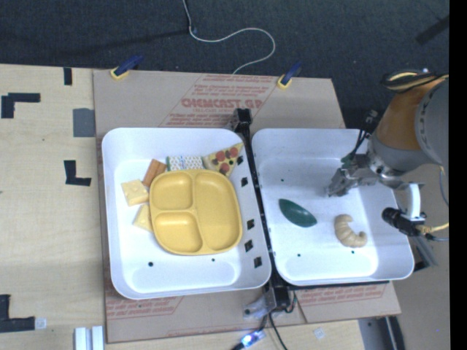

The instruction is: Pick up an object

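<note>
Overhead, camera view: two shallow white plastic bins side by side on a brown cardboard sheet (pixel 219 100) laid over the bench. Left bin (pixel 120 268) holding a yellow sectioned plastic plate (pixel 195 211) with three compartments, lying flat near the middle. Around the plate's upper and left edges, partly tucked under it: a pale yellow square block (pixel 134 192), an orange-brown flat piece (pixel 153 170), and a few small patterned cards (pixel 222 157) toward the bin's upper right corner.

Right bin (pixel 394 268) holding two loose items. Dark green leaf-shaped flat object (pixel 297 213) lying left of centre on the bin floor. Cream curved croissant-like toy (pixel 349 231) just to its right, apart from it, nearer the bin's lower right.

Grey arm with orange band (pixel 405 119) entering from the right, over the upper right part of the right bin. Two-finger gripper (pixel 341 183) down low near the bin floor, above and between the two items, touching neither; nothing seen between the fingers. Finger spacing too small and blurred to read: cannot tell whether apart or together.

Thin white cable (pixel 233 39) looping across the dark carpet above the bench.
</note>
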Controlling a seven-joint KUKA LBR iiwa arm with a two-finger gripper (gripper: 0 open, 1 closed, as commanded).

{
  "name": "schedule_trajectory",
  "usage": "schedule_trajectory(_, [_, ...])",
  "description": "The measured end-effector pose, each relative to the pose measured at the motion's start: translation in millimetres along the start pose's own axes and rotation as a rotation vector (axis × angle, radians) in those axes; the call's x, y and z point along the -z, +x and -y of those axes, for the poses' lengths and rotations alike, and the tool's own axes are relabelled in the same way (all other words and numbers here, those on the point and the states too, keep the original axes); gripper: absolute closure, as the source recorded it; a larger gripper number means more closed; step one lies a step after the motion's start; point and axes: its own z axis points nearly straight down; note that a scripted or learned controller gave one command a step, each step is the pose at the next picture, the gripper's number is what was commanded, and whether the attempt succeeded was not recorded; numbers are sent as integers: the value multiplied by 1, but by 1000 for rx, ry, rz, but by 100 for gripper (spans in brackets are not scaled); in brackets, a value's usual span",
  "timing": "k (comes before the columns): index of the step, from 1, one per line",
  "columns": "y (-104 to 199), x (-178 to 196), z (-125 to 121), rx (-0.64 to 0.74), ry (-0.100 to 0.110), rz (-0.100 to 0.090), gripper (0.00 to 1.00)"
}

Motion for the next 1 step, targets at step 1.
schedule_trajectory(1, [9,49,-7,-2,0,-3,100])
